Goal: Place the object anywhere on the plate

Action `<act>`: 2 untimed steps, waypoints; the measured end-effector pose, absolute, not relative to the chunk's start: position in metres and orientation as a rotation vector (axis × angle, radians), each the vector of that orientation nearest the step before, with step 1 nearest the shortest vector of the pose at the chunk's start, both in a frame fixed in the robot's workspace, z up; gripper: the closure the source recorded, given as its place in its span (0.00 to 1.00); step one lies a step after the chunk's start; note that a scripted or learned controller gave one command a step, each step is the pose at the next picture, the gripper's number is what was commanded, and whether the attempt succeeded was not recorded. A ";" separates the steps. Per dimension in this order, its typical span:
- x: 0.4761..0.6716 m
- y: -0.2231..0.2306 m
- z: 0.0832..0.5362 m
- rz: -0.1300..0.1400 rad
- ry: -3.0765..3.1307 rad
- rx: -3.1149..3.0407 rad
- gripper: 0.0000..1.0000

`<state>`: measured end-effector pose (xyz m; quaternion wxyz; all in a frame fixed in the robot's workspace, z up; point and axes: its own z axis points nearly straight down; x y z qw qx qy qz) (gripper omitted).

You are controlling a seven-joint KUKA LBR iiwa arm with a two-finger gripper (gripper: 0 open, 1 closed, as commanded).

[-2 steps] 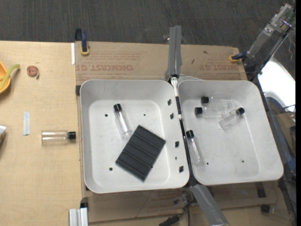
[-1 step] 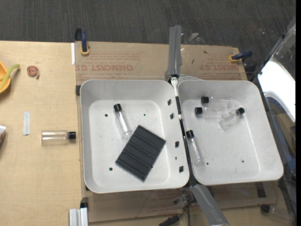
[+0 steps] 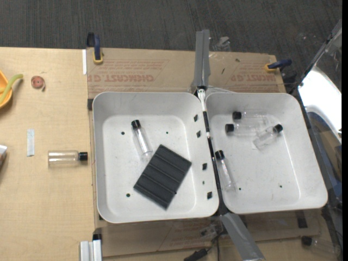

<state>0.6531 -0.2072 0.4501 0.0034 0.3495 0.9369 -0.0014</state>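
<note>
Dark grey carpet [image 3: 163, 10] runs behind the pale wooden desk [image 3: 43, 200], where you see two shallow white bins side by side on a sheet of brown cardboard [image 3: 141, 72] clamped at its far corners.

In the left bin [image 3: 109, 200] the plate [image 3: 162, 176], a black ridged slab, lies flat and turned at an angle. Just up and left of it lies a clear vial [image 3: 141, 139] with a black cap. It rests on the bin floor with its capped end pointing away from the plate, and its near end is close beside the plate's top corner. You cannot tell whether the two touch.

In the right bin [image 3: 304, 194] a cluster of clear vials [image 3: 253, 125] lies jumbled near the far wall, their black caps showing. One more black-capped vial [image 3: 224, 169] lies alone along the bin's left wall.

A grey rail [image 3: 202, 58] runs back from the seam between the bins.

Out on the open desk, left of the bins, a clear bottle [image 3: 64, 157] with a black cap lies on its side. Beyond it you see a small white strip [image 3: 30, 143], a reddish disc [image 3: 37, 81] and an orange-yellow object [image 3: 4, 90] cut by the frame's edge.

You cannot tell from this view whether the claw is open or closed.
</note>
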 end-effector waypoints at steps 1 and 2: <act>0.611 -0.150 0.290 0.000 3.052 0.736 1.00; 0.638 -0.218 0.418 -0.001 3.134 0.075 1.00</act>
